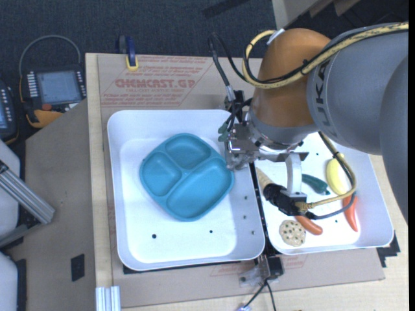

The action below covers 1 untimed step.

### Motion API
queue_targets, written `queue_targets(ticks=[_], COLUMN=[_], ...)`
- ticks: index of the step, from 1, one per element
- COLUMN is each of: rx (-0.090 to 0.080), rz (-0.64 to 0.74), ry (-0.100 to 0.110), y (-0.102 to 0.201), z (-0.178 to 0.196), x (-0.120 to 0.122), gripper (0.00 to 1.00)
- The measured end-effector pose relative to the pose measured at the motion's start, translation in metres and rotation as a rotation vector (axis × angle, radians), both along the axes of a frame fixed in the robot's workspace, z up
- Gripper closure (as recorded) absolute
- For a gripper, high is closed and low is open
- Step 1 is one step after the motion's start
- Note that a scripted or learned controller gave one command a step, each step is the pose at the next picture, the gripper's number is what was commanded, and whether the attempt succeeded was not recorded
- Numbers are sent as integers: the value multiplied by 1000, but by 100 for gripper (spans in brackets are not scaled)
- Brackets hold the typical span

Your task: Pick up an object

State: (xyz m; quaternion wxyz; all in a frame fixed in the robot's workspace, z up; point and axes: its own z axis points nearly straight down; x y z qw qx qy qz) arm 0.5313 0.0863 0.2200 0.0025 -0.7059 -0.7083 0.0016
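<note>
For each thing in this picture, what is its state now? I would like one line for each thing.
blue divided plate: lies flat in the left bin, compartments bare.
cookie: lies flat in the right bin.
yellow banana: lies in the right bin.
carrot: lies in the right bin.
gripper: above the bins' shared edge, fingers unclear.

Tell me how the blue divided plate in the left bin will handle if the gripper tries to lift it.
The blue divided plate looks rigid, so it likely won't flex. It is wide and shallow, so a rim pinch would probably tilt it. Its smooth surface may slip.
</note>
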Motion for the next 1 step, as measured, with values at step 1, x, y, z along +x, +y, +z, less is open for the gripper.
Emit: queue_targets(ticks=[1], rx=[-1], rz=[-3], ry=[-2], y=[3], z=[-5], x=[0], gripper=[100])
